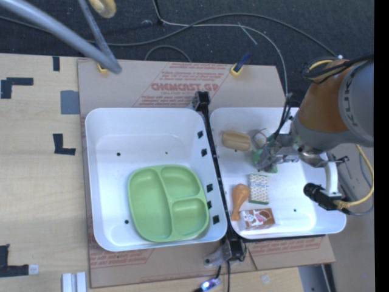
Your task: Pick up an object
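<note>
The right bin (316, 221) holds a tan bread roll (236, 141), an orange carrot-shaped piece (239, 199), a checkered packet (259, 188) and a small red-and-white packet (257, 218). My gripper (266, 159) reaches down from the right into the upper middle of this bin. It sits just right of the roll and above the checkered packet. A greenish item (265, 164) lies at its tips; whether it is gripped is unclear.
The left bin (103, 132) contains a green divided plate (169, 202). A black divider (209, 163) separates the bins. Cables run across the cardboard behind them. The arm's grey and orange body (331, 111) overhangs the right bin's far right edge.
</note>
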Action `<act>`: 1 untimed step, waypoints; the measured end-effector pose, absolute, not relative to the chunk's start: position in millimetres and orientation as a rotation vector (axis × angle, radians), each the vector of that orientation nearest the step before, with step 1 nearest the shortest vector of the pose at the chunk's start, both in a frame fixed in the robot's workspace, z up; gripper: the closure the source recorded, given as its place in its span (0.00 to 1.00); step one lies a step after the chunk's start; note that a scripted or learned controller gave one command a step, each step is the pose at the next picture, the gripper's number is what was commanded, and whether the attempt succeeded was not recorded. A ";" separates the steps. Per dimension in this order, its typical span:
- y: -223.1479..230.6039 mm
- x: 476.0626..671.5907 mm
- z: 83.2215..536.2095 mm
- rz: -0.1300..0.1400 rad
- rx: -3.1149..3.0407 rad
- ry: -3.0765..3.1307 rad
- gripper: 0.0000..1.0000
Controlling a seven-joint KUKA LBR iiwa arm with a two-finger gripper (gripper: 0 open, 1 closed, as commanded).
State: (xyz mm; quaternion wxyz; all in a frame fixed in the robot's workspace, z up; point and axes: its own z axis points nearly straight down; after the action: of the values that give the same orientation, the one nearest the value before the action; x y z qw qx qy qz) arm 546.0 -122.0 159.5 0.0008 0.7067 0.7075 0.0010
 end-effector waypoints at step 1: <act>-121.6 547.6 221.8 0.003 2.217 2.222 1.00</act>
State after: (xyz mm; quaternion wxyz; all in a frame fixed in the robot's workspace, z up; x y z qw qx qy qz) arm 547.6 -121.6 221.8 0.0011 0.7063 0.7079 0.0008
